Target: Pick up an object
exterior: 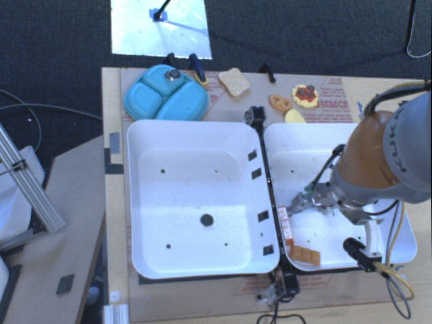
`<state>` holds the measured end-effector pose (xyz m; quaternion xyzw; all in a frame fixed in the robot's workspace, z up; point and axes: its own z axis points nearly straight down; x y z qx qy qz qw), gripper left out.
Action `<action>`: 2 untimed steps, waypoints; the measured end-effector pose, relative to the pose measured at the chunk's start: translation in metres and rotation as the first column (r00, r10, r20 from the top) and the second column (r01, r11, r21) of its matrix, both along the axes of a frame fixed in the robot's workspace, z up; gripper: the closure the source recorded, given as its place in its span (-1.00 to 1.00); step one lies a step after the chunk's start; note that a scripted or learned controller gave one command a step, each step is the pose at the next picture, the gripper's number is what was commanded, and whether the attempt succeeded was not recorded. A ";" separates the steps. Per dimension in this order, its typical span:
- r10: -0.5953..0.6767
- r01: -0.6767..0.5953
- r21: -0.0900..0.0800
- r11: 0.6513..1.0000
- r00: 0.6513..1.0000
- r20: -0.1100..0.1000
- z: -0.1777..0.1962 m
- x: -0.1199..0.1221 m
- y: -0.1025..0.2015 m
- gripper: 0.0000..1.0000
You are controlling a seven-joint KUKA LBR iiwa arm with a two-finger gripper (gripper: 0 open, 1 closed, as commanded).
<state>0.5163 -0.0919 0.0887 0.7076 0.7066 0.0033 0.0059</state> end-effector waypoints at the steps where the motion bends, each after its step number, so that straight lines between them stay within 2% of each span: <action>1: 0.000 0.000 -0.004 1.000 1.000 0.005 0.011 0.004 -0.001 1.00; 2: 0.016 -0.016 0.007 1.000 1.000 -0.001 0.101 0.027 0.084 1.00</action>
